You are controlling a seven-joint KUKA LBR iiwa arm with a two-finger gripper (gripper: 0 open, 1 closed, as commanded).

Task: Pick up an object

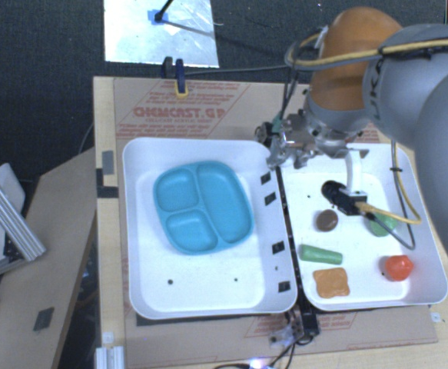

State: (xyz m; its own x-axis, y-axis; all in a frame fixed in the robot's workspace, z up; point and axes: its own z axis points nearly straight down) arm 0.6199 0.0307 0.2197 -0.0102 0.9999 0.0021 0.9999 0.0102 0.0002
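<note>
Even bright overhead light; glare on white bins [208, 302]; soft shadows; slight overall blur.

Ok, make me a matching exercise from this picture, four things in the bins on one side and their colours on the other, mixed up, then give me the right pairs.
Things:
1. divided plate in the left bin
2. round ball-like item at the right bin's near right
3. long pod-shaped item
4. small round disc

Colours:
A. brown
B. green
C. light blue
D. red-orange

Pairs: 1-C, 2-D, 3-B, 4-A
</note>
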